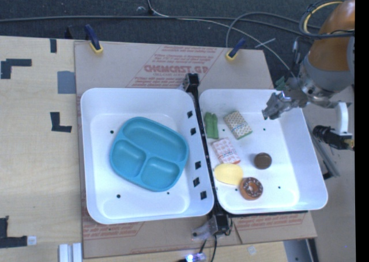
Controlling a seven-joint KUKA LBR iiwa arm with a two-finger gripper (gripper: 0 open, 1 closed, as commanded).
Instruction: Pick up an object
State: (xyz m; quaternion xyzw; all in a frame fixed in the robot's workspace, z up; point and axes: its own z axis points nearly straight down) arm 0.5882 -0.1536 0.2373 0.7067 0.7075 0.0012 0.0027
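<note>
The right bin (300,157) holds several small objects. A green piece (211,125) lies near its left wall, with a patterned packet (237,124) beside it. Below them is a white and red packet (226,151), a yellow piece (229,173), a brown round piece (263,160) and a chocolate doughnut (251,188). My gripper (275,107) hangs over the bin's upper right corner, up and to the right of the patterned packet. It is dark and small here, with nothing visible between its tips.
A blue divided plate (149,152) lies in the left bin (92,140). Both bins sit on a cardboard sheet (167,68) held by two clamps (94,41). Cables (230,25) run across the dark floor behind. A black divider (199,145) runs between the bins.
</note>
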